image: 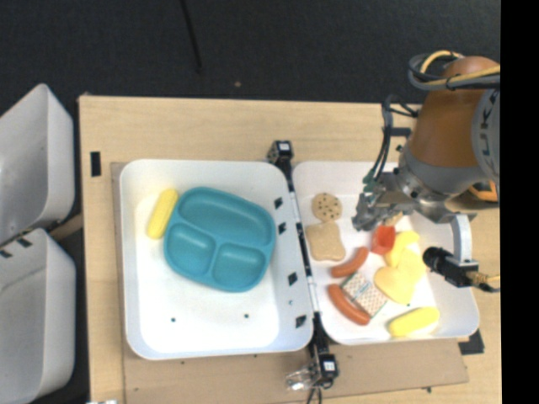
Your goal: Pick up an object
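My gripper (pixel 369 212) hangs low over the right bin (pixel 337 172), near its middle. Just left of it lie a round brown cookie (pixel 326 206) and a tan slice of bread (pixel 325 241). A small orange-red piece (pixel 384 239) sits right beside the gripper's lower right. Below are two red sausages (pixel 349 263) (pixel 348 305), a patterned packet (pixel 365 292), a pale yellow lump (pixel 402 273) and a yellow oblong piece (pixel 413 321). I see nothing held in the gripper.
The left bin (pixel 135 310) holds a teal divided plate (pixel 220 238) and a yellow oblong toy (pixel 161 213) at its left. The arm's orange and grey body (pixel 450 137) covers the right bin's far right corner. Black clips (pixel 280 151) sit along the divider between the bins.
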You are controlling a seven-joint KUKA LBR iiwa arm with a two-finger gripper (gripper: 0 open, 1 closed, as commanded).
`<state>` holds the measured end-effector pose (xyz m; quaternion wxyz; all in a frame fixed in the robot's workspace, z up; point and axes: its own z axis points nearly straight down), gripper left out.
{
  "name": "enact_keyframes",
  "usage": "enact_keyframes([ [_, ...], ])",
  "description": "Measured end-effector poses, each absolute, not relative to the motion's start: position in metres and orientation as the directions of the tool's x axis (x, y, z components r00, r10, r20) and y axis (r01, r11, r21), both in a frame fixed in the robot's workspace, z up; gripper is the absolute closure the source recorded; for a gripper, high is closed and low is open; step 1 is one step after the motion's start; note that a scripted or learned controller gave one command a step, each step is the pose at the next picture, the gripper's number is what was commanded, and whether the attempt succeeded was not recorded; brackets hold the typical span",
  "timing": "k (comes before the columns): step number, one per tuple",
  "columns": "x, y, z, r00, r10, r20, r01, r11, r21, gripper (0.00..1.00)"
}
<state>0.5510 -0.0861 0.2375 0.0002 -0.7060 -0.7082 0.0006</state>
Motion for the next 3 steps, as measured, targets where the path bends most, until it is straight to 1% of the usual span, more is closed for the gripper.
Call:
enact_keyframes([
  [1,0.506,-0.054,0.25,-0.005,1.0,0.002,1.0,0.005,-0.001,1.0],
  [2,0.495,-0.053,0.231,0.001,1.0,-0.001,1.0,-0.001,-0.001,1.0],
  [3,0.504,-0.056,0.25,-0.002,1.0,-0.001,1.0,0.002,0.003,1.0],
])
